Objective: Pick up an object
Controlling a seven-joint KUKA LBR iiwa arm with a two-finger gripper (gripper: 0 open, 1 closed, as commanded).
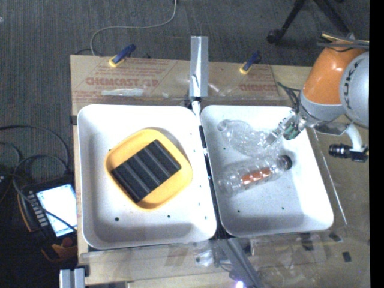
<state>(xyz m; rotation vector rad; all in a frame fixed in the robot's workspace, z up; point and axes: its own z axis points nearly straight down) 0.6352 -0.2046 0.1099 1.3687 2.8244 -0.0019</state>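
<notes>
The right bin [300,215] holds two clear plastic bottles. One is crumpled [243,135] and lies in the far half. The other [255,176] has an orange label and a dark cap, and lies across the middle. My gripper [288,127] hangs over the bin's far right corner, just right of the crumpled bottle's end and above the capped bottle's neck. I see nothing held in it. In the left bin [90,161] lies a yellow block with a black ribbed top [149,168].
The orange band and grey wrist [336,89] stand over the right bin's far right rim. A metal post [198,65] rises behind the seam between the bins. Two blue-and-yellow clamps [122,54] hold the cardboard backing.
</notes>
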